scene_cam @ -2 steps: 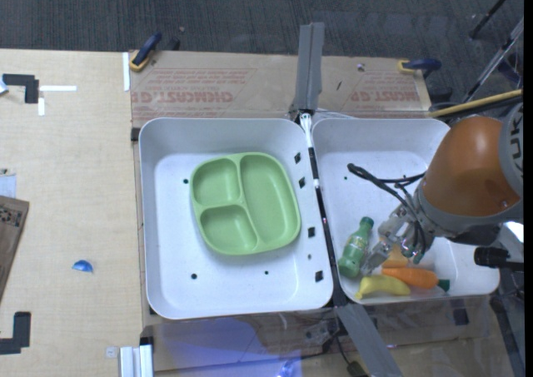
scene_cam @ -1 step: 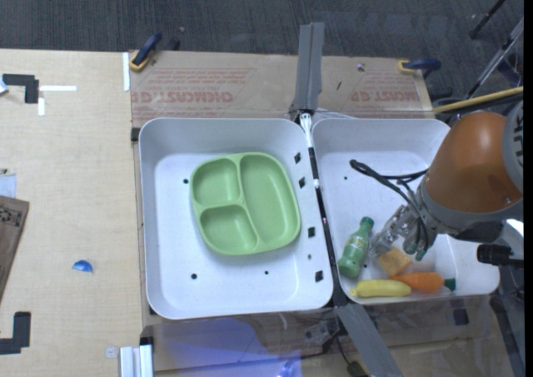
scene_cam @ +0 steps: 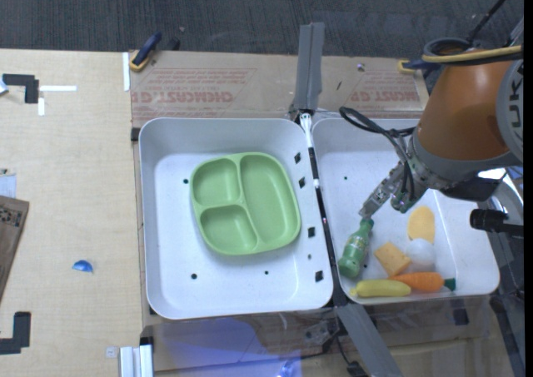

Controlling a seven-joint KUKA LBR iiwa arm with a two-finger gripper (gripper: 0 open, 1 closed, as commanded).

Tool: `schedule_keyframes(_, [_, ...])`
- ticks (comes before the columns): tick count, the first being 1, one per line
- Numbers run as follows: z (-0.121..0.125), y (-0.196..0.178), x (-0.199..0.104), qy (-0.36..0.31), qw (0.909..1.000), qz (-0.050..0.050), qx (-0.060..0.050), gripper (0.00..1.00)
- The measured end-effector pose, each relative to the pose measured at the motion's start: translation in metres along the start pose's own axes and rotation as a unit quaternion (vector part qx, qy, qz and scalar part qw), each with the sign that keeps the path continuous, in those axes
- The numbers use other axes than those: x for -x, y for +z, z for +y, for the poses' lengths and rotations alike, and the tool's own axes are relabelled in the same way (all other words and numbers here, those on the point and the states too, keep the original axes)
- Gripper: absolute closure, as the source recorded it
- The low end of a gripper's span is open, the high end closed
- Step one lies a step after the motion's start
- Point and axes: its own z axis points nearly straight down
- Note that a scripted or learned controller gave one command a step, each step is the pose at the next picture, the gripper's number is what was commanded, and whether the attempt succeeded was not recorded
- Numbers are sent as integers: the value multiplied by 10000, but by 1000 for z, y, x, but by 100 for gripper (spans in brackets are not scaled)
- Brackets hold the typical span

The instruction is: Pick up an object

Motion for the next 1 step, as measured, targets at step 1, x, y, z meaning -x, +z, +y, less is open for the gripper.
schedule_keyframes(1, [45, 1, 35, 852, 9964, -2, -6, 100])
